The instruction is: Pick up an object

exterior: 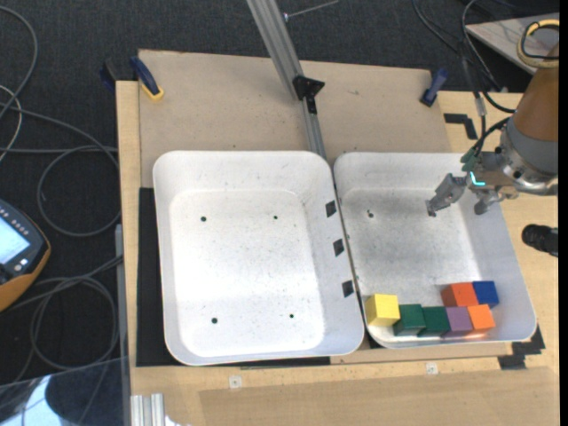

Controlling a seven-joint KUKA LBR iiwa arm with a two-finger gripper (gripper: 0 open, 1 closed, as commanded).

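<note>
Overhead, the open claw (457,197) hangs above the right bin (404,238), holding nothing.

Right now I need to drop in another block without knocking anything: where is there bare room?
The left bin has open floor throughout. In the right bin, the middle is bare between the gripper and the blocks. Its near edge is crowded: yellow block, green blocks, purple, orange, red and blue.

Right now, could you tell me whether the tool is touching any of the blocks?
Apart. The camera view shows the tool up near the right bin's far side, with bare bin floor between it and the blocks clustered along the near edge.
</note>
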